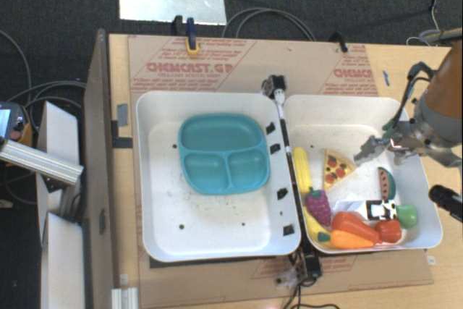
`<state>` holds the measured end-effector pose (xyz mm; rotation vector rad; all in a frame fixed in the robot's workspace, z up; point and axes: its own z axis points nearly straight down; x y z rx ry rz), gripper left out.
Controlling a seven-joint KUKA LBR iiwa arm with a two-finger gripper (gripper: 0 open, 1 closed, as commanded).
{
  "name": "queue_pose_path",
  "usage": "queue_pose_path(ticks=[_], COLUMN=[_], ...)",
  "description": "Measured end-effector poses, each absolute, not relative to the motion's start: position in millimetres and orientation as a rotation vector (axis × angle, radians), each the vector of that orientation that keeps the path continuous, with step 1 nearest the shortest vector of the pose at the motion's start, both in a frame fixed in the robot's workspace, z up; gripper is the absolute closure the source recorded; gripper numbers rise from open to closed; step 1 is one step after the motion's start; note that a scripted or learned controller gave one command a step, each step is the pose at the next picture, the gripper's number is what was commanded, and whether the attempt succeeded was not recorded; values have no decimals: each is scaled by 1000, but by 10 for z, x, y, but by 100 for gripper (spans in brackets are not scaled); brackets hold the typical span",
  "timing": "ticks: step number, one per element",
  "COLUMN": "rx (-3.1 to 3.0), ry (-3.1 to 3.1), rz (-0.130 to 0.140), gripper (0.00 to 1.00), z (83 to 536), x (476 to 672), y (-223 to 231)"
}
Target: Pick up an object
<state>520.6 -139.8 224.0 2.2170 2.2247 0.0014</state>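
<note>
One teal tray [223, 154] lies in the left bin [155, 155]; the right bin [427, 228] holds one banana [301, 168], one pizza slice [336, 168], one carrot [352, 239]. The gripper [370, 147] hangs spread, pinching nothing.

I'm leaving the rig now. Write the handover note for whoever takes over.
Gripper: over the right bin, near the pizza slice, holding nothing that can be seen.
Right bin holds the toy food: banana, grapes, carrot, watermelon slice, tomato, green ball.
Left bin: teal divided plate.
Done: nothing picked.
Left: grasp and lift one object.
</note>
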Motion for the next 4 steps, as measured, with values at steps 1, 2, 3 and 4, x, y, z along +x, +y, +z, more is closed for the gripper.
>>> queue_pose_path(ticks=[1, 2, 3, 4], rx=[2213, 2216, 2207, 2208], ry=[2233, 2213, 2219, 2217], rz=[0, 5, 12, 18], gripper=[0, 0, 0, 0], z=[1343, 995, 904, 909], x=[5591, 5680, 6293, 6262], y=[-971, -919, -1178, -1261])
